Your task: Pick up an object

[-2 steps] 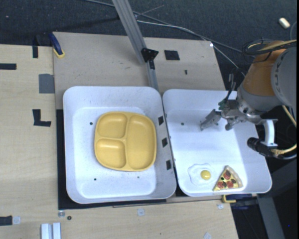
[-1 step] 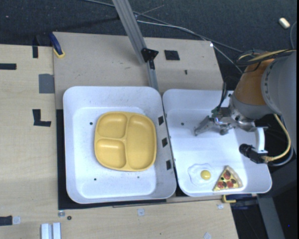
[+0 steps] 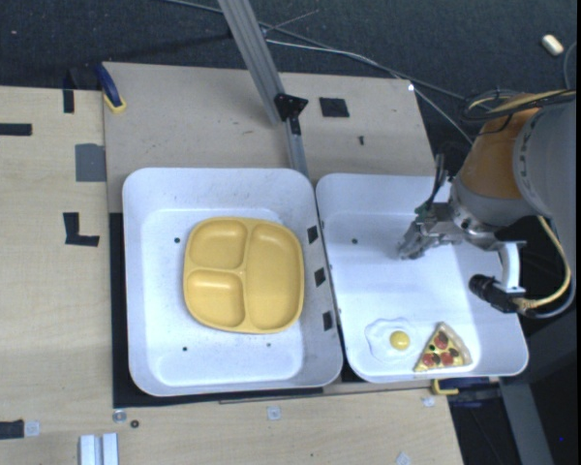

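A toy fried egg (image 3: 391,338) and a toy pizza slice (image 3: 443,349) lie side by side on the floor of the right bin (image 3: 368,211), close to its front edge. The pizza slice sits in the front right corner, and the egg is just to its left, very near it. The rest of this bin's floor is bare white. The gripper (image 3: 412,244) hangs over the middle of the right bin, nearer the back right side, well apart from the egg and the pizza. Nothing is seen between its tips, and it is too small and dark to tell if they are spread or pressed together. The grey arm (image 3: 523,177) with its orange band comes in over the bin's right edge. A black cable (image 3: 499,294) loops beside that edge. The left bin (image 3: 145,260) touches the right bin along its side. A yellow plate (image 3: 243,274) with three parts lies flat in the middle of it, with white floor showing all around. Both bins rest on a tan bench (image 3: 203,114) with black marks on it. A grey pole (image 3: 257,51) slants across the back of the bench toward the gap between the bins. Past the bench at the back is dark floor (image 3: 387,8) with thin wires.
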